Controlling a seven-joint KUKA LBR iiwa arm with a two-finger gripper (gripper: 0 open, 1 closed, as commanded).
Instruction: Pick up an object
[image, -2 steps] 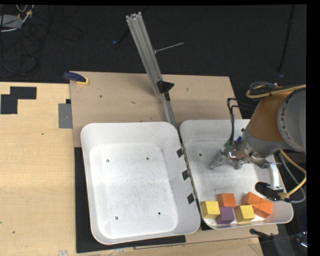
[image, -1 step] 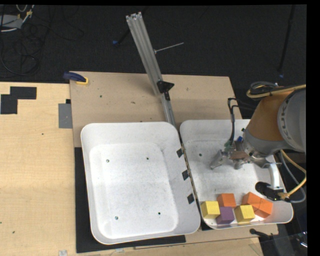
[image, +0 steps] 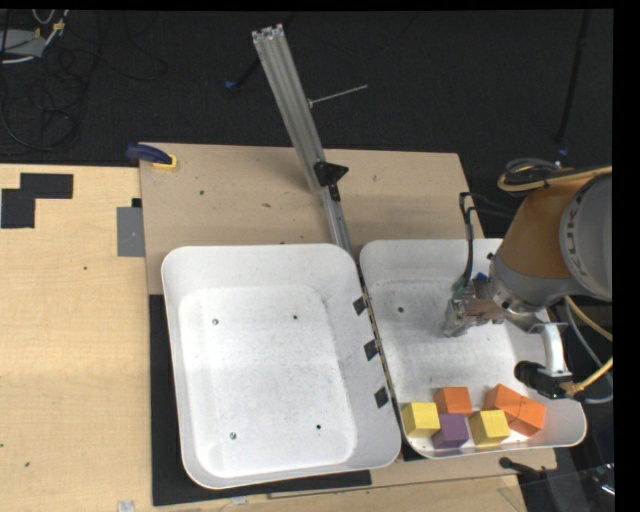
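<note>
Several small blocks lie along the front edge of the right bin (image: 420, 280): a yellow block (image: 421, 416), an orange block (image: 453, 399), a purple block (image: 453, 430), a second yellow block (image: 490, 426) and an orange block (image: 520, 408) at the right. My gripper (image: 462, 318) hangs low over the bin's bare middle, well behind the blocks and apart from them. Nothing shows between its fingers, and the wrist hides how wide they stand.
The left bin (image: 265, 360) sits beside the right one, with black clips on the shared rim. A slanted metal rail (image: 300, 120) rises behind the bins. The orange-banded arm (image: 545, 240) covers the right bin's far right corner.
</note>
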